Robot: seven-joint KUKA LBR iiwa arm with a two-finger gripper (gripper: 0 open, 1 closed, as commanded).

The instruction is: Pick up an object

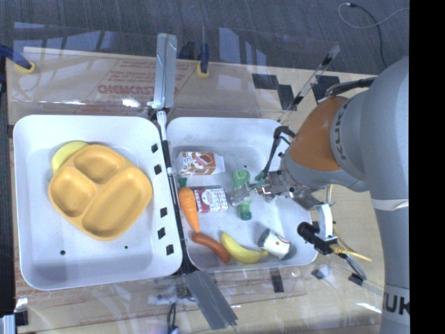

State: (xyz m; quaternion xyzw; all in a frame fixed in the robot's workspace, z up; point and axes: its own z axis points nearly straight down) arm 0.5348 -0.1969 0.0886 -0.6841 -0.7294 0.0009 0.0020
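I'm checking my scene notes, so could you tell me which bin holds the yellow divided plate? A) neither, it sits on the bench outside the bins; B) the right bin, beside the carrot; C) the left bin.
C: the yellow divided plate lies in the left bin, while the carrot is in the right bin.

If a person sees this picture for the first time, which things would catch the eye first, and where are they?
Probably the yellow divided tray, big in the left bin. Next the grey arm with its orange band, reaching from the right over the right bin, where a carrot, a banana and a green bottle lie close together.
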